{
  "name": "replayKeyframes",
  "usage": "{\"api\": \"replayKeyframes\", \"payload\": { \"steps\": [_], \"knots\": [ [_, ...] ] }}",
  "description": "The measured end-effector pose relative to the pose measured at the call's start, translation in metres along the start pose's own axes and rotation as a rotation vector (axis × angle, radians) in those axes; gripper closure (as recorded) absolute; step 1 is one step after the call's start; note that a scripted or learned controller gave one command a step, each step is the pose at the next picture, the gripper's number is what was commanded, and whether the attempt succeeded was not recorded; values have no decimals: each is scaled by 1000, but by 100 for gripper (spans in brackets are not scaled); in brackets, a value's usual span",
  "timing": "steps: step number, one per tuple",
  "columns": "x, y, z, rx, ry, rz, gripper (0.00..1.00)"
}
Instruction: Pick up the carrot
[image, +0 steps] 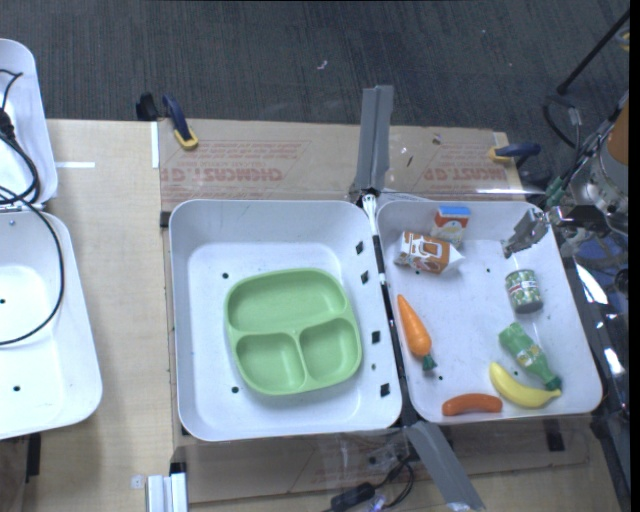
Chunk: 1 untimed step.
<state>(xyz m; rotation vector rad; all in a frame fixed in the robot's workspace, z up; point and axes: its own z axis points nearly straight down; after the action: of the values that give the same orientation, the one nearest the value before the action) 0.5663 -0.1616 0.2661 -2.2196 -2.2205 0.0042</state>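
**Inspector A:** We find the carrot (413, 327) lying flat in the right bin (470, 380), close to that bin's left wall, its orange body slanted and its small green top pointing toward the near edge.

**Inspector B:** We place the gripper (524, 234) at the far right corner of the same bin, well apart from the carrot and holding nothing. Whether it stands apart or together, we cannot tell.

**Inspector A:** Between them we note a small carton (428, 252) and a green-labelled can (522, 290). Near the front wall lie a banana (522, 388), a green bottle (527, 351) and a red sausage (471, 404).

**Inspector B:** We record a green divided plate (292, 329) in the left bin (190, 300); both bins sit on the worktop (110, 230).
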Motion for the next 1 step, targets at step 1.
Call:
{"api": "replayKeyframes", "payload": {
  "steps": [1],
  "knots": [
    [53, -48, 85, 0, 1, -188, 0]
  ]
}}
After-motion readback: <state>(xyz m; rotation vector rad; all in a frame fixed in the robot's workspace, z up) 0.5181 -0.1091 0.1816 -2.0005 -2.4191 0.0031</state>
